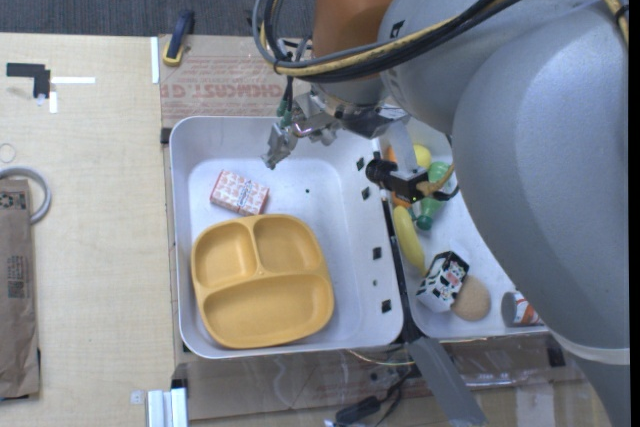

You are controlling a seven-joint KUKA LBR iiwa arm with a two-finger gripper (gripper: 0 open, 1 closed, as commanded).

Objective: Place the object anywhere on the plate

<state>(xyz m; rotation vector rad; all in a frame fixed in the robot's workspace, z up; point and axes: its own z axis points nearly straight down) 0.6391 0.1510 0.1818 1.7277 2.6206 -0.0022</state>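
Note:
A yellow divided plate (pixel 263 280) lies in the near part of the left white bin (pixel 186 215). A small pink-and-white patterned box (pixel 239 193) rests on the bin floor just beyond the plate's far-left edge. My gripper (pixel 277 150) hangs over the far part of the left bin, to the right of and beyond the box, with its fingers pointing down-left. Nothing shows between the fingers, and the box lies apart from them.
The right bin (pixel 440 320) holds a yellow banana (pixel 408 235), green and yellow toy food (pixel 428 205), a black-and-white cow-patterned carton (pixel 443 280) and a tan round item (pixel 471 299). The arm covers much of the right side. A wooden bench top (pixel 80 215) lies left.

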